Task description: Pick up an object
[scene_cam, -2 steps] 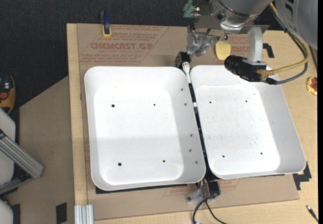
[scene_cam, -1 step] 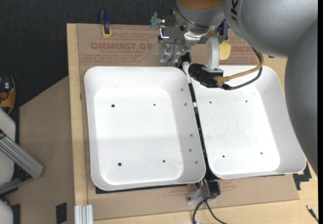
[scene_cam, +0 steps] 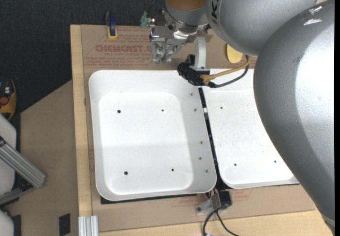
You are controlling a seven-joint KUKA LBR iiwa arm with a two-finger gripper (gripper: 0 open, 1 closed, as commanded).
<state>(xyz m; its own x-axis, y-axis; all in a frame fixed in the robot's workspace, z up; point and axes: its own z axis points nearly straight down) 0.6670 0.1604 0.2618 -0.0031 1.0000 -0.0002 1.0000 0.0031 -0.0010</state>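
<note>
Object to be picked up: I cannot make out a candidate. The floor of the shallow white plastic left bin (scene_cam: 94, 123) shows me bare white with four small dark dots, so I judge the target's position unknown.

Item, end effector: the metal two-finger gripper (scene_cam: 160, 56) hangs just beyond the left bin's far rim, over the brown cardboard sheet with red print (scene_cam: 122, 49). I cannot tell whether it is open or closed, and I see nothing held.

Item, hazards: a descent from here would, I judge, meet cardboard or the left bin's far rim rather than any object. A closure on nothing is the likely failure.

Item, neighbours: the matching white right bin (scene_cam: 249, 134) lies just beside the left bin's right wall. A pale tan rounded thing (scene_cam: 234, 54), half hidden, sits beyond that. A blue and yellow clamp (scene_cam: 111, 25) stands behind the left bin's far-left corner.

Item, clearance: wide open room over the left bin's floor. The bulky grey arm (scene_cam: 289, 75) crowds everything to its right.
</note>
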